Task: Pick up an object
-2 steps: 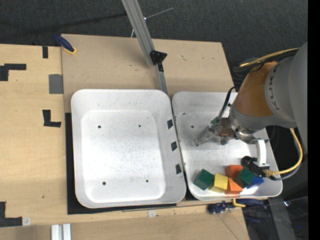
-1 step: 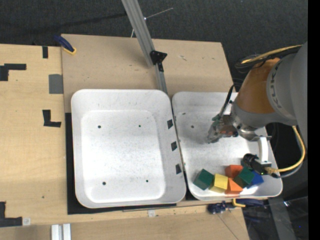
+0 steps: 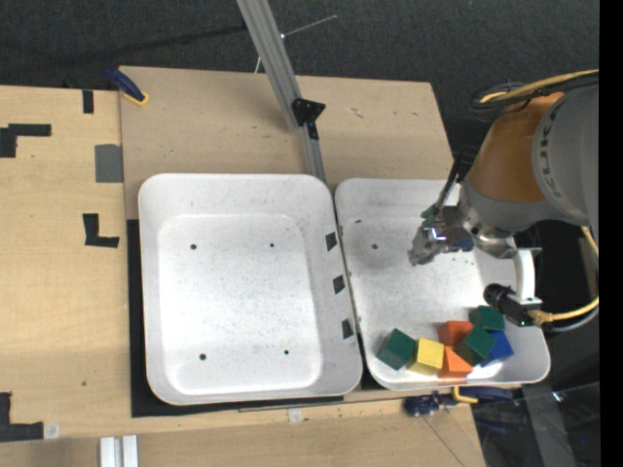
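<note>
Looking down, you see two shallow white bins side by side on a wooden bench. The left bin (image 3: 238, 285) has nothing but dark speckles. In the right bin (image 3: 389, 222), your arm's gripper (image 3: 425, 248) hangs over the bare middle of the floor (whether its jaws are open or closed cannot be told). The blocks (image 3: 448, 346) sit clustered in the near right corner, well apart from the gripper: green, yellow, orange, blue.
</note>
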Controlling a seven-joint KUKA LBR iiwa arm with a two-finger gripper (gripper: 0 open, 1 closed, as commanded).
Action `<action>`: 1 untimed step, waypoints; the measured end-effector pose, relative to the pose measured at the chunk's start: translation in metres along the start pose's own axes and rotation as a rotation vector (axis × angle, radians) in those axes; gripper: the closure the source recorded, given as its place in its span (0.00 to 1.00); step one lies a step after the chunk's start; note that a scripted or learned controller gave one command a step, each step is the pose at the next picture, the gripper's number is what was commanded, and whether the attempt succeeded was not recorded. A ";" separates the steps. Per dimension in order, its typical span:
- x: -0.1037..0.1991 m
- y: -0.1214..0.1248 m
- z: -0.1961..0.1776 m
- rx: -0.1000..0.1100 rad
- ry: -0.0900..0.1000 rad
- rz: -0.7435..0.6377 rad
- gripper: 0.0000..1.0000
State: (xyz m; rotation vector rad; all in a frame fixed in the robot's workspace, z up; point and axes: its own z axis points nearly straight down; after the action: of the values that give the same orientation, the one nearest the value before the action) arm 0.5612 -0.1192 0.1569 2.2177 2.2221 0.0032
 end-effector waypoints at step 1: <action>-0.001 -0.010 -0.050 0.004 0.000 0.001 1.00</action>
State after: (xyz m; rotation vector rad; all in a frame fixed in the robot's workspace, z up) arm 0.5516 -0.1201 0.2073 2.2203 2.2229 -0.0014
